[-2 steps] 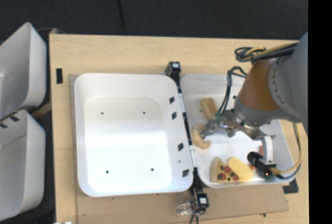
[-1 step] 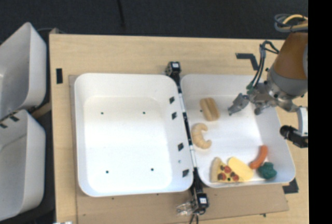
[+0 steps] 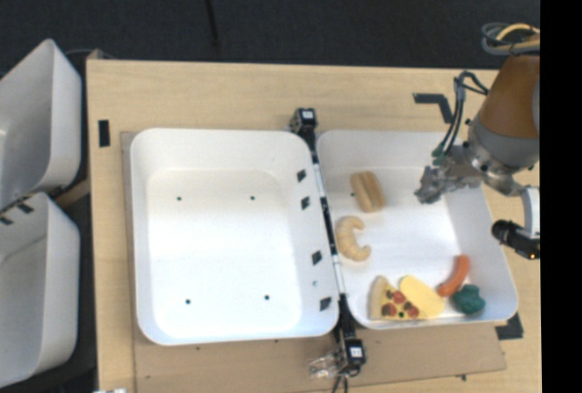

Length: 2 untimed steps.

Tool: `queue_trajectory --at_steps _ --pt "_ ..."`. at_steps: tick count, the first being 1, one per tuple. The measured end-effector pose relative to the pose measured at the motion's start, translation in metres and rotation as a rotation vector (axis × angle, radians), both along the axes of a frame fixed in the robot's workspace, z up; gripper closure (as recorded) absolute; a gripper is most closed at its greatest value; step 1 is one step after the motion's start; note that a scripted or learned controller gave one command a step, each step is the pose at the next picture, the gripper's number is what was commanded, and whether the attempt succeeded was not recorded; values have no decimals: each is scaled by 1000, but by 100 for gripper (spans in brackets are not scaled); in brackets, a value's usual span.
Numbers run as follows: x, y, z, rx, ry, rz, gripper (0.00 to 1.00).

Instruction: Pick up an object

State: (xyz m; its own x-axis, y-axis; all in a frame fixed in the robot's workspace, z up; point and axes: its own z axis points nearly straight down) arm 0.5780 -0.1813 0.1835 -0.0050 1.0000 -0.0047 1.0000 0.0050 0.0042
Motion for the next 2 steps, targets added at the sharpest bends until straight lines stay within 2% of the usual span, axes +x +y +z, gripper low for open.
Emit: queue_trajectory --at_steps 1,2 --pt "11 53 128 3 -11 3 100" --pt "5 121 268 5 -16 5 100"
